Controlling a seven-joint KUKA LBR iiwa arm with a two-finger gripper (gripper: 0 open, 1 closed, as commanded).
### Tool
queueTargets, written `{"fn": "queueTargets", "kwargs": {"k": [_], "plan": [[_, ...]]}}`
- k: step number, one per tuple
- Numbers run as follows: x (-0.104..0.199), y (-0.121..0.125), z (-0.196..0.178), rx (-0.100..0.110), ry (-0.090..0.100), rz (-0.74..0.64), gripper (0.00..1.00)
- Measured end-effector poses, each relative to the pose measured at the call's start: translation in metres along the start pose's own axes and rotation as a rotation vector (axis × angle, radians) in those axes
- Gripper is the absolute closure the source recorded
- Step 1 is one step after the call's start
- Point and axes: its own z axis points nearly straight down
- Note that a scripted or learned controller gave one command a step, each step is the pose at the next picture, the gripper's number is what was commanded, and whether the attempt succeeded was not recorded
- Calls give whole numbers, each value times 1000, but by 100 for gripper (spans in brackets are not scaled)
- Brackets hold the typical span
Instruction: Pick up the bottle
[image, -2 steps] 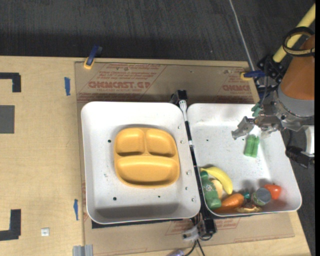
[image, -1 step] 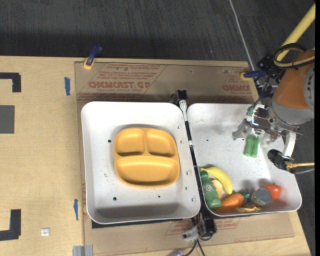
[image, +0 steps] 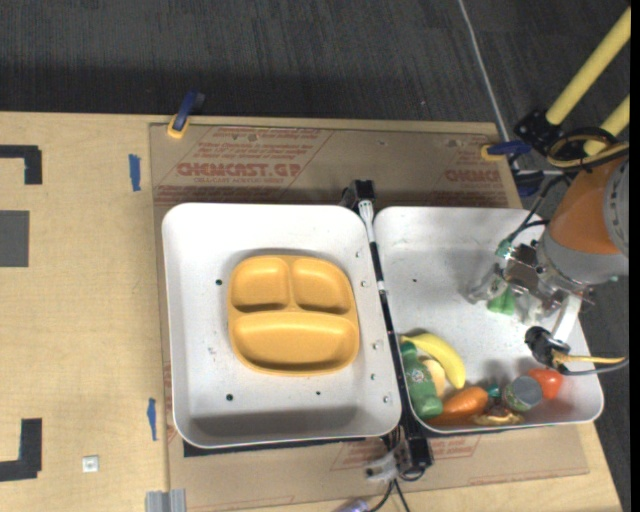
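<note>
Camera view. Landmark: right shallow white bin (image: 440, 250).

- Pincer (image: 497, 288): over the bin's right half, on the grey arm with orange band (image: 585, 225); fingers' state cannot be told.
- Clear plastic bottle with green cap (image: 492, 296): at the pincer tip, apparently off the bin floor; grasp unconfirmed.
- Yellow banana (image: 443, 357), green packet (image: 424, 387), orange carrot (image: 462, 402), grey round can (image: 522, 393), red tomato (image: 548, 383): along the bin's near edge.
- Yellow divided plastic tray (image: 293, 310): in the left white bin (image: 200, 300), beside the landmark.

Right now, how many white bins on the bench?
2. The left bin holds a yellow divided tray; the right bin has the gripper over it and toy food piled along its near edge.
</note>
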Motion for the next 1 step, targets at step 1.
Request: {"fn": "queueTargets", "kwargs": {"k": [1], "plan": [[-1, 1, -11, -2, -2, 1, 100]]}}
